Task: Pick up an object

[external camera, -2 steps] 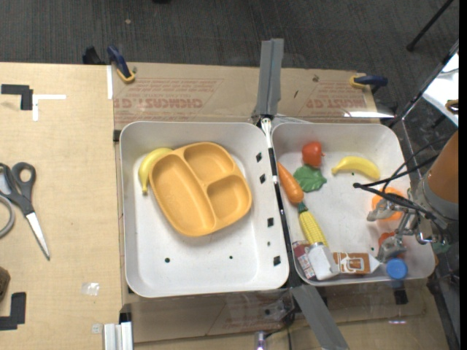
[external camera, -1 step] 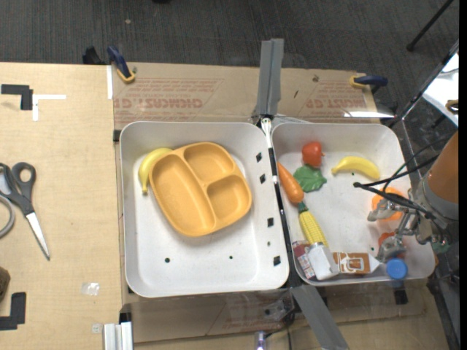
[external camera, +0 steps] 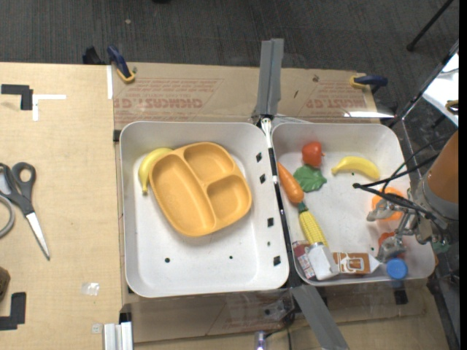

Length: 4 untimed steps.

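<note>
The right bin [external camera: 337, 127] holds a red tomato [external camera: 312, 152], a yellow banana [external camera: 356, 167], a carrot [external camera: 290, 184] beside a green leaf [external camera: 314, 180], a corn cob [external camera: 311, 226], a white and red packet [external camera: 312, 259], a brown packet [external camera: 352, 263] and a blue-capped item [external camera: 396, 269]. My gripper [external camera: 400, 233] is low over the bin's right side, just below an orange object [external camera: 387, 201] and above the blue cap. Parts of the gripper and dark cables hide what lies under it. The orange-banded arm [external camera: 446, 173] comes in from the right edge.
The left bin [external camera: 197, 272] carries a yellow divided plate [external camera: 201, 188] with a second banana [external camera: 149, 166] tucked under its left rim. Scissors [external camera: 25, 203] lie on the bench at far left. Clamps [external camera: 120, 64] hold the cardboard behind the bins.
</note>
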{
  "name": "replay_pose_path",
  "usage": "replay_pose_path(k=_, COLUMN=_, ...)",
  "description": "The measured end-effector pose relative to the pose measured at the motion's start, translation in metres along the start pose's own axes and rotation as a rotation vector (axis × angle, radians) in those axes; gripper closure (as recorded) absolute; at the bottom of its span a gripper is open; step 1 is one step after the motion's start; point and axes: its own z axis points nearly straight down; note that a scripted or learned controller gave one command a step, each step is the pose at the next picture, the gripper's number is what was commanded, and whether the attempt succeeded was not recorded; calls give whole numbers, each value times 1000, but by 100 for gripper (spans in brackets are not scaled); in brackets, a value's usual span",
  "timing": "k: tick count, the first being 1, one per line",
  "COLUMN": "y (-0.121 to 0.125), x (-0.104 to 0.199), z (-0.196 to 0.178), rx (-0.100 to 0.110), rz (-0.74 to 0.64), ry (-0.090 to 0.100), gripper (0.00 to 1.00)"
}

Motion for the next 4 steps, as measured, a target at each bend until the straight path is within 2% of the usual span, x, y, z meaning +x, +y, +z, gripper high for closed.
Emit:
replay_pose_path(k=2, y=0, x=0, z=0, rx=-1, rz=-13, ry=0, gripper=0)
replay_pose_path(k=4, y=-2, x=1, z=0, rx=0, rz=46, ry=1, gripper=0)
